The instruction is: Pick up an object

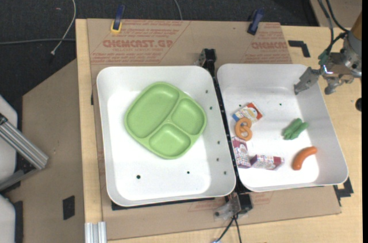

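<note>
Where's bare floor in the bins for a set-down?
Left bin: a bare strip below the green divided plate. Right bin: bare along the top, above the snack packet. Crowded lower down: pretzel, wrapper, green pod, orange piece.

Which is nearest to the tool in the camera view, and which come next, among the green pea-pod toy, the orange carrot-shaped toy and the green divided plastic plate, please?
1. The green pea-pod toy, in the right bin, lies just below the tool.
2. The orange carrot-shaped toy, nearer that bin's front right corner.
3. The green divided plastic plate, across in the left bin.
</note>
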Robot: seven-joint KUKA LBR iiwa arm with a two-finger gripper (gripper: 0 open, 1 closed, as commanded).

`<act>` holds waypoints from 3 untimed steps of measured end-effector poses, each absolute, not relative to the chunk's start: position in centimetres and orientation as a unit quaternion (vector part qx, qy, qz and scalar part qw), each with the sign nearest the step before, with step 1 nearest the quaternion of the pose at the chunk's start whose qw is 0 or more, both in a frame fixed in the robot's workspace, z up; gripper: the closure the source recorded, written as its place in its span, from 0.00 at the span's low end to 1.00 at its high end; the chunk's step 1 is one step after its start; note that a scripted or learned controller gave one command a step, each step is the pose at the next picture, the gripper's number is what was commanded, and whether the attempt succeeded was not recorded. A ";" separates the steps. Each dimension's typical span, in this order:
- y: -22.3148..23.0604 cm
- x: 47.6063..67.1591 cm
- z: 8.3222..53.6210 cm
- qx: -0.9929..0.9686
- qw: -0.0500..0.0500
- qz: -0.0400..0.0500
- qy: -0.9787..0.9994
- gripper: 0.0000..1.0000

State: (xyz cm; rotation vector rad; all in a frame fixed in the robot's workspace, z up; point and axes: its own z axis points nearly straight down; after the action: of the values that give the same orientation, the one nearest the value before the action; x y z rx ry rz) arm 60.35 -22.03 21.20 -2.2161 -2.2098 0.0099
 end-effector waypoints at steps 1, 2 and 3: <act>-22.0 60.6 21.9 -0.707 0.000 0.000 -0.707 0.00; -21.5 60.1 17.5 -0.707 0.003 0.001 -0.707 0.00; -21.2 60.2 13.2 -0.707 0.003 0.001 -0.708 0.00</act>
State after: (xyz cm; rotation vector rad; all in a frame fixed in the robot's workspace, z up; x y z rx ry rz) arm 60.25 -21.24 13.21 -2.2156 -2.2189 0.0032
